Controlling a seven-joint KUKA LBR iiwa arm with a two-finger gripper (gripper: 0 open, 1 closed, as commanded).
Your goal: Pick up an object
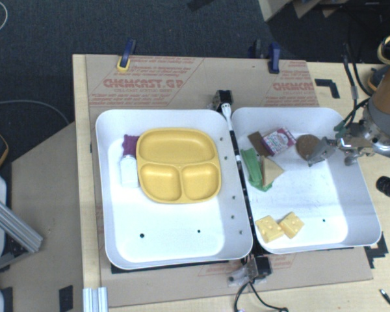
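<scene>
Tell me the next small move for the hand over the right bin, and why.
Probably lower the hand straight down. It sits in the right bin at the brown disc, the closest thing to it. The pink packet lies just left of the disc, so a sideways drift could catch that instead. Whether the hand already touches the disc, I cannot tell.

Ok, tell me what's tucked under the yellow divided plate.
A purple item and a white one poke out from under the yellow divided plate's left rim; whatever else lies beneath is covered.

We see the counter carrying two white bins side by side: left bin, right bin.
</scene>
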